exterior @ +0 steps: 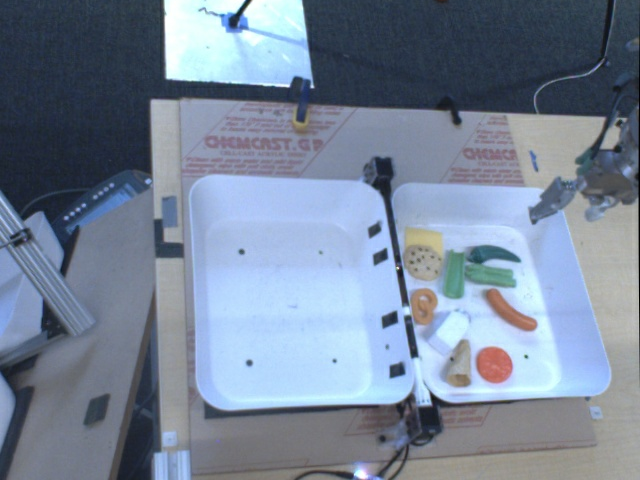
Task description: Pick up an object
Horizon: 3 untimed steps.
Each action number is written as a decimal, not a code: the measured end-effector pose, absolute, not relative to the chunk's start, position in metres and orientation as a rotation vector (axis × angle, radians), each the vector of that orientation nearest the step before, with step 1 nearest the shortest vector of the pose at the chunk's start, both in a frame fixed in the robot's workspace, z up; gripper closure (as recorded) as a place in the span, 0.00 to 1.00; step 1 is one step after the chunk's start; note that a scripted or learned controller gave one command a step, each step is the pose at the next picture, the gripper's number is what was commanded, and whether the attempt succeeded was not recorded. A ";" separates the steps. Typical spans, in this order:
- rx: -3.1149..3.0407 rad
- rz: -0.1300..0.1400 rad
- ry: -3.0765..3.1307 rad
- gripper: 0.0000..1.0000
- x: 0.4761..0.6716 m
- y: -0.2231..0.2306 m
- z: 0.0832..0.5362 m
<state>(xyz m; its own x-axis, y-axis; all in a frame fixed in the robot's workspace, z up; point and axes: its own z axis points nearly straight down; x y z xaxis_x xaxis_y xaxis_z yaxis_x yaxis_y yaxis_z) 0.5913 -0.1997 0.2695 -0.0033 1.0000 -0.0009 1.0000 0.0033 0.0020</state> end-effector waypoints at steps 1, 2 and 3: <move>2.226 -0.006 2.234 0.00 0.515 -0.138 0.194; 2.212 0.010 2.216 0.00 0.585 -0.116 0.098; 2.208 0.013 2.211 0.00 0.529 -0.122 0.090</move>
